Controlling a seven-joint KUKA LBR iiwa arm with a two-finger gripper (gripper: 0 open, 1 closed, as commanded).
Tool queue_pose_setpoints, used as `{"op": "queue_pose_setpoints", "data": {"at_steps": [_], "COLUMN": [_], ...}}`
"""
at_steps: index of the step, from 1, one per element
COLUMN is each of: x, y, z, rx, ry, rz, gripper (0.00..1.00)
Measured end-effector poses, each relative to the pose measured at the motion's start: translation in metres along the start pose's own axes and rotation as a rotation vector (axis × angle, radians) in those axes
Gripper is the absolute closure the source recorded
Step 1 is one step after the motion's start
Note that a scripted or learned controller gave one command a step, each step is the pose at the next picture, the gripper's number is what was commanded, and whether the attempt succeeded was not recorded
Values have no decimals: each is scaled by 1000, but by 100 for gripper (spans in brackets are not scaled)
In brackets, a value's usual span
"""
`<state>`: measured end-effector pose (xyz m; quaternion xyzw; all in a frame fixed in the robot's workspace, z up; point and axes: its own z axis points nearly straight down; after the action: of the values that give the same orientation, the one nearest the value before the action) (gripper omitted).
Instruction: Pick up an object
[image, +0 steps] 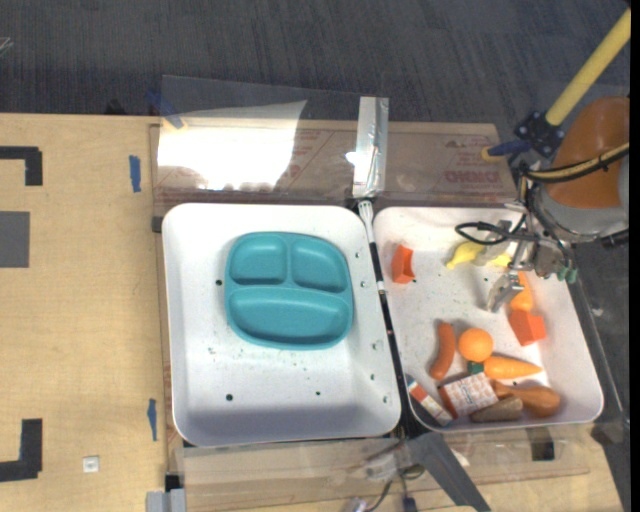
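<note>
My gripper (509, 288) is low in the right bin (585, 345), near its back right, and stands open. A red-orange block (528, 326) lies right under it, its top end reaching up between the fingers; I cannot see a grip on it. A yellow banana-like piece (463, 256) lies just left of the gripper. Further forward are an orange ball (476, 345), a slim orange-red piece (443, 350), a carrot (515, 368), a brown piece (540, 401) and a red-and-white packet (470, 392).
A small orange block (402, 263) sits by the right bin's left wall. The left bin (190, 380) holds a teal divided plate (290, 288). Black cables (485, 232) hang beside the wrist. A clear sheet (230, 145) lies behind the bins.
</note>
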<state>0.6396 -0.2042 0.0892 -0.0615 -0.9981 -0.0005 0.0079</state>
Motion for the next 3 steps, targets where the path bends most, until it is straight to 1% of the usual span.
{"op": "queue_pose_setpoints", "data": {"at_steps": [1, 2, 3], "x": [37, 67, 63], "y": [-25, -27, -27], "z": [1, 2, -13], "rx": [1, -4, -2], "ry": [-24, -25, -39], "rz": [21, 217, 216], "gripper": [0, 0, 100]}}
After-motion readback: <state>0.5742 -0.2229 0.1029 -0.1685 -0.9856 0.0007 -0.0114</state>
